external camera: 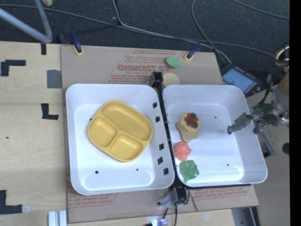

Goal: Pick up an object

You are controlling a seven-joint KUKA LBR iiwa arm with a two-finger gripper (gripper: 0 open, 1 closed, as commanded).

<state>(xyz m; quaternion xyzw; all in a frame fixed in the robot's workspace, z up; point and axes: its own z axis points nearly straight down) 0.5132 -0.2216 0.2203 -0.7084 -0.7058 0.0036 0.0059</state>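
We are reaching in from three o'clock, and the gripper [236, 125] is hanging over the right rim of the right bin [235, 94], well apart from anything we could take. Whether the tool is wide or narrow we cannot tell; it is too small and too dark against the bin edge.

The candidates are all lying in the right bin along its nine o'clock side, close to the divider: a tan cookie with red berries [189, 125] uppermost, a pink lump [182, 150] just beside it toward six o'clock, and a green leaf-shaped piece [189, 170] further toward six o'clock again. In our judgement the cookie is the best target, since it is sitting furthest from the wall and has open white floor on its three o'clock side. We are advising a travel toward nine o'clock across the bare floor, then a straight descent centred over it, closing across its narrower width.

What is crowding us: the pink lump is nearly touching the cookie's lower edge, so a descent drifting toward six o'clock risks nudging both. The bin wall and black divider clips are near too.

The left bin [75, 126] is holding a yellow compartment plate [120, 131], and a small green object [172, 61] is lying outside on the cardboard at twelve o'clock.
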